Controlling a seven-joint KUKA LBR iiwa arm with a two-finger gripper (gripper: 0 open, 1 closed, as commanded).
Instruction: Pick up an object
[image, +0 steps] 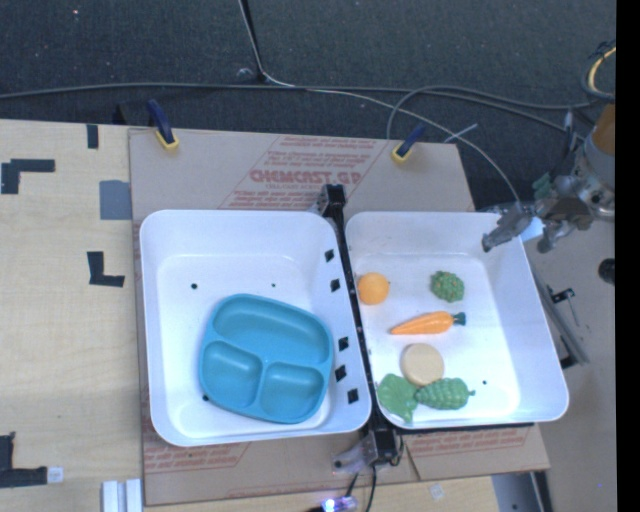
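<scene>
We're hanging over the right bin's (530, 300) two o'clock corner, gripper (520, 232) there, fingers' state impossible to tell. The carrot (425, 323) lies toward seven o'clock from us, long axis running three-to-nine, broccoli (447, 287) nearer.

A wooden bench (60, 330) bears a cardboard sheet (300, 170) with 2 white bins (165, 300) side by side.

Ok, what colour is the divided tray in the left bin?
Light blue. The divided tray shows plainly in the camera view, lying in the left bin.
</scene>
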